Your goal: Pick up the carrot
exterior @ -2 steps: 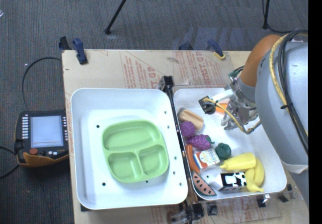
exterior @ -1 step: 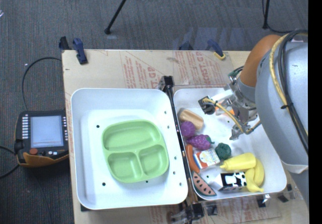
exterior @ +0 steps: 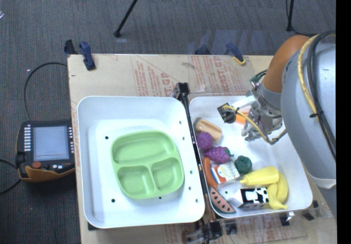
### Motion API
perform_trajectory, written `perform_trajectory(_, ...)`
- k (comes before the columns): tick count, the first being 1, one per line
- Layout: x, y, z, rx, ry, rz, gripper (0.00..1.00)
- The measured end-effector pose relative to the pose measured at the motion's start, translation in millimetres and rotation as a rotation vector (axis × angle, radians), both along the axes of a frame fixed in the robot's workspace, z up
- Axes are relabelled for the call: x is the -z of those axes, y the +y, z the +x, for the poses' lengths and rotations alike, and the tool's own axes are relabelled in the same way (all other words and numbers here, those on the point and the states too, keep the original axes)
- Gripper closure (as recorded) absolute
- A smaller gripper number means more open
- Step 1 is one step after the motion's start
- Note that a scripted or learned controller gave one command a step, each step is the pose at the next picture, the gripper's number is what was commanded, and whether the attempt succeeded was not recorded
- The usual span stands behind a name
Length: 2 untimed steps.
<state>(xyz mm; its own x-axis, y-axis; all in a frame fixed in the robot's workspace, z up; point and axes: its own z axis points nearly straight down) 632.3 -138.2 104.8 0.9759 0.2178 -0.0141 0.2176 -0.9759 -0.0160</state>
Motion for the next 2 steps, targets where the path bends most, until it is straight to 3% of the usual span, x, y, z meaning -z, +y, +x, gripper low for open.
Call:
perform_trajectory(1, 0.6, 0.9, -0.1, -0.003, 0.002, 0.001, 0.0)
perform_trajectory(2, -9.1, 1.1, -0.2, -0.007, 0.005, 0.003, 1.0)
